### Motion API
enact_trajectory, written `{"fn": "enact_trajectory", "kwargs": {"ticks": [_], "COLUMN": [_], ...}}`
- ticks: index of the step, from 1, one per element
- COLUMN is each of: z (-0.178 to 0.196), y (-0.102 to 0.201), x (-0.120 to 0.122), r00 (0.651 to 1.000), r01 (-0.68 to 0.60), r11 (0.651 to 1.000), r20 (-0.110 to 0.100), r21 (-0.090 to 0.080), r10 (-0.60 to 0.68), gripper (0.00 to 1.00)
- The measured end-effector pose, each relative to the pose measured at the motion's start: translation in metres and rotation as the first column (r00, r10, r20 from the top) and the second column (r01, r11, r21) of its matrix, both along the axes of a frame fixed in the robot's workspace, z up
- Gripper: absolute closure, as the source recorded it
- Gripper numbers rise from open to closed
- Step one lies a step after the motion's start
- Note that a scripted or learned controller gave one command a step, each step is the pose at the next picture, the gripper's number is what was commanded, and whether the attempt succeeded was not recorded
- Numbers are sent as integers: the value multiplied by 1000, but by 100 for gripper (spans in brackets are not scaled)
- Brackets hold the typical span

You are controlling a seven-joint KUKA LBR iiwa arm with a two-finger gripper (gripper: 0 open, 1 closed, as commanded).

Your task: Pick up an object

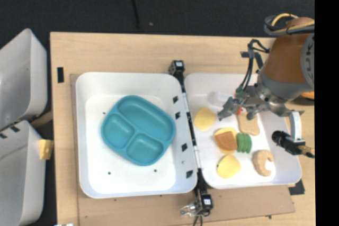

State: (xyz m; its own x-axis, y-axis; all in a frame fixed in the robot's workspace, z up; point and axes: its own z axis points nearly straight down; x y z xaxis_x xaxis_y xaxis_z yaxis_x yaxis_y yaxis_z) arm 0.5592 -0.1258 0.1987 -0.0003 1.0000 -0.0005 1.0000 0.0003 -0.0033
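The gripper (pixel 239 108) hangs over the upper middle of the right bin (pixel 212 82), fingers spread and clasping nothing. Just below its tips lies a tan flat piece (pixel 249 125), long axis running up and down the view. Left sits a pale yellow lump (pixel 204 118); lower, an orange wedge (pixel 226 139) touches a green ridged piece (pixel 244 142). The left bin (pixel 85 177) holds a blue divided plate (pixel 138 129), with bare floor around it.

In the right white bin (pixel 296 166) lie small toy foods: a pale yellow rounded piece (pixel 204 118) near its left wall, an orange wedge (pixel 226 140) touching a green ridged piece (pixel 244 143), a yellow lump (pixel 229 166) below them, a tan slab (pixel 249 125) above, and a beige curled piece (pixel 262 162) at lower right.
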Motion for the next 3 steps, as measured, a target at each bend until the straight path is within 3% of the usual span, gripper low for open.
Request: {"fn": "enact_trajectory", "kwargs": {"ticks": [1, 2, 3], "z": [8, 45, 116], "y": [-2, 86, 177], "x": [0, -20, 15], "r00": [1000, 1000, 1000], "r01": [1, -9, -10], "r11": [1000, 1000, 1000], "r20": [-3, 3, 10], "r21": [0, 3, 1], "r10": [-1, 9, 10], "gripper": [100, 100, 100]}}
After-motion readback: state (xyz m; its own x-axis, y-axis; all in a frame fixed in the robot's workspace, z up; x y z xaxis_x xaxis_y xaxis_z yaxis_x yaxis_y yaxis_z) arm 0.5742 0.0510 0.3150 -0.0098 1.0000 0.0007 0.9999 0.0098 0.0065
